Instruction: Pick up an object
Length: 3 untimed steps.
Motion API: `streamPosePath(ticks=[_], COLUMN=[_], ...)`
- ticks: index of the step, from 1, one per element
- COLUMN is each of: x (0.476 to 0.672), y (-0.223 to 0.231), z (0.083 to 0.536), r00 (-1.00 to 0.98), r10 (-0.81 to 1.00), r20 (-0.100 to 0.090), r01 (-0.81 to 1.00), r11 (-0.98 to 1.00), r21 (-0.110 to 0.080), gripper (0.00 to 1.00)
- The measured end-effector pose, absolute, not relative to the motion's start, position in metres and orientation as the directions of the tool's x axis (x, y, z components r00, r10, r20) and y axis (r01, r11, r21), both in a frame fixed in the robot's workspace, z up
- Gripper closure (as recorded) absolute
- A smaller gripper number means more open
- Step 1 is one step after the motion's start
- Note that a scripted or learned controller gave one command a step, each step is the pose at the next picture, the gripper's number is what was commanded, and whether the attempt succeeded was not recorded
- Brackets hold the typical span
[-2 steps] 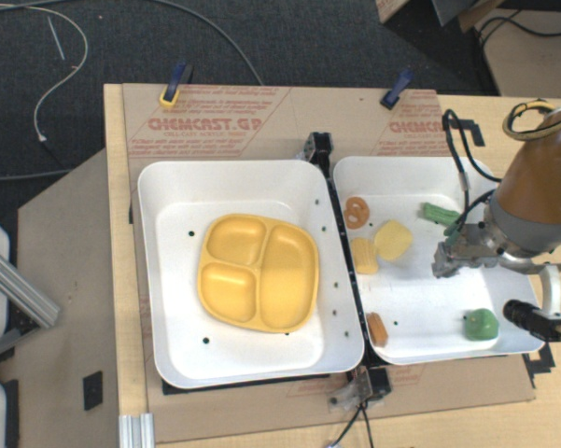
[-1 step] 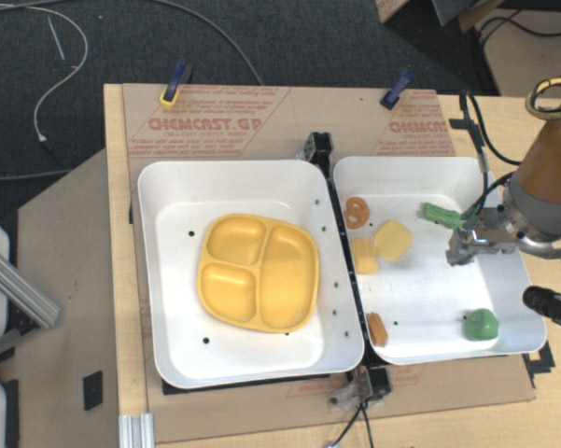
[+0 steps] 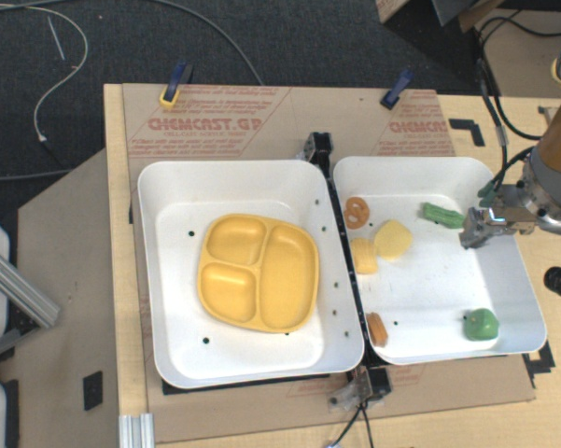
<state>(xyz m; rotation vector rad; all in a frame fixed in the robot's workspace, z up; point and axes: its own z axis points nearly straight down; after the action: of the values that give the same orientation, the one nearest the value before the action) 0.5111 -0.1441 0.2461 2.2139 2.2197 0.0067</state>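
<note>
The gripper (image 3: 476, 229) hangs low over the right bin's (image 3: 513, 278) far right side, just right of a green pod (image 3: 442, 216); nothing sits between its fingers, and their spread cannot be told. The arm (image 3: 553, 171) enters from the right, cut off by the frame edge. This bin holds six items: pod, pretzel (image 3: 357, 212), two yellow pieces (image 3: 393, 239), an orange piece (image 3: 377, 329), a green pepper (image 3: 481, 325). The left bin (image 3: 168, 250) holds one yellow tray (image 3: 259, 272).

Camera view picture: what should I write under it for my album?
Robot gripper hovering over the right bin of toy food, beside a yellow plate in the left bin.
</note>
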Motion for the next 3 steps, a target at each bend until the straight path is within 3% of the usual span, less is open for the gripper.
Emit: streamPosePath(ticks=[1, 3], x=[0.512, 0.533], y=[-0.144, -0.041], z=[0.251, 0.243], r00=[-0.002, -0.006], r10=[1.0, 1.0], r20=[0.0, 0.004], r01=[1.0, 1.0], r11=[0.002, 0.006], r21=[0.003, -0.003], gripper=[1.0, 1.0])
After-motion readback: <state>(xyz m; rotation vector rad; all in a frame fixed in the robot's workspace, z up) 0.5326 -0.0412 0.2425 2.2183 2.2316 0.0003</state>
